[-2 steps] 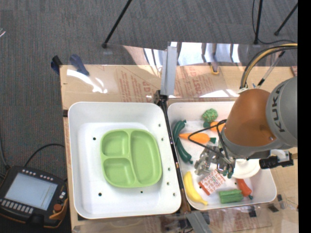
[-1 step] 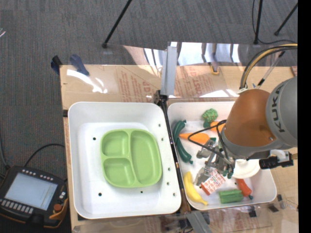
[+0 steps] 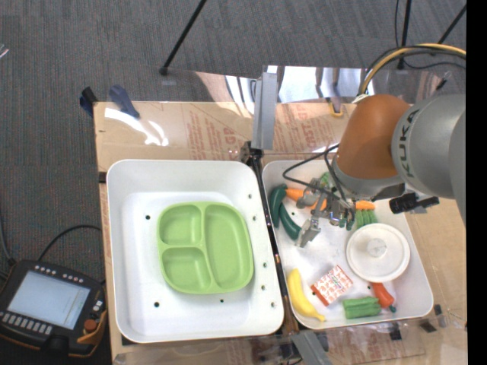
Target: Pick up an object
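The left bin [image 3: 122, 204] holds a green divided plate [image 3: 205, 247]. In the right bin [image 3: 422, 280], the gripper [image 3: 308, 233] hangs open and empty, with a dark green curved toy [image 3: 287, 219] at its 9 o'clock. The banana [image 3: 304, 295], at the bin's 7 o'clock, looks light, rigid and smooth; grasp across its middle.

The arm [image 3: 426, 143] is cut off by the right edge. The far part of the right bin [image 3: 422, 276] is hidden beneath the arm's wrist. The gripper [image 3: 313, 220] is small and partly blurred, so the state of its fingers cannot be told. An orange piece [image 3: 364, 204] and green items [image 3: 365, 217] beside the wrist are partly covered. The pendant [image 3: 47, 304] at the near left is cut by the left edge.
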### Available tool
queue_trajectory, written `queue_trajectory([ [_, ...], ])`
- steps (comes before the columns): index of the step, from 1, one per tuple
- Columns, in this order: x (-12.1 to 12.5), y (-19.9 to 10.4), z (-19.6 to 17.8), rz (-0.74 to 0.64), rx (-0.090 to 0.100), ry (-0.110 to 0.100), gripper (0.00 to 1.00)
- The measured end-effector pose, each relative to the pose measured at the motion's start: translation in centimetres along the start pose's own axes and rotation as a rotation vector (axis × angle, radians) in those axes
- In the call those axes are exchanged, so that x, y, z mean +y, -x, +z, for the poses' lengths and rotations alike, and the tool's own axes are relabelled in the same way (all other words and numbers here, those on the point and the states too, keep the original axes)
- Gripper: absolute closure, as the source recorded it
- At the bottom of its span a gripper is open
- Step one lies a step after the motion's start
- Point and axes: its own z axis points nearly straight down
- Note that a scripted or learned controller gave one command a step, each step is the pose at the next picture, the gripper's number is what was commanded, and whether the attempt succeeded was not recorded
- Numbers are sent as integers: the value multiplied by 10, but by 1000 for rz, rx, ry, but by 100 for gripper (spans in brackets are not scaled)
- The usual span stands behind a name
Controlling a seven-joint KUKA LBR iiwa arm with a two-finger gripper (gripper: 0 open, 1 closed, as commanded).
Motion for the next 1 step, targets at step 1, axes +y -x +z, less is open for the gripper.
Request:
queue_trajectory([
  [1,2,1,-12,-5,-3,1,100],
])
